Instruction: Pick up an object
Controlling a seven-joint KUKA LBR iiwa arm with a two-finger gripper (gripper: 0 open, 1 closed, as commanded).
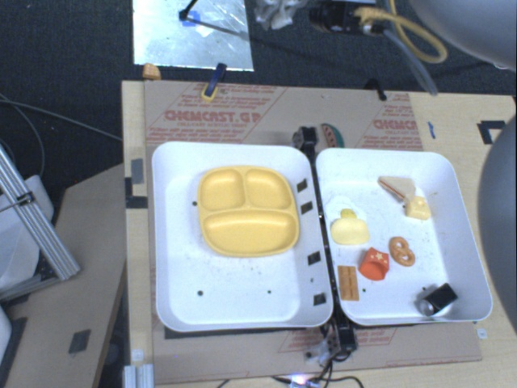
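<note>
Left bin (pixel 174 297) holds a yellow divided plate (pixel 246 210). Right bin (pixel 464 241) holds a pretzel (pixel 401 250), red piece (pixel 374 264) and cracker (pixel 347 282). Arm (pixel 499 192) at right edge; gripper state: cannot tell

1. The arm (pixel 464 10) shows as a big grey rounded body in the top right corner of the camera view, out of focus because it is near the camera.
2. A second grey part of the arm (pixel 501 196) stands along the right edge, at the height of the right bin.
3. The gripper (pixel 279 2) hangs at the top centre, pale grey and blurred, beyond the far edge of the table.
4. Its parts are too blurred to read their state.
5. Nothing is seen between them.
</note>
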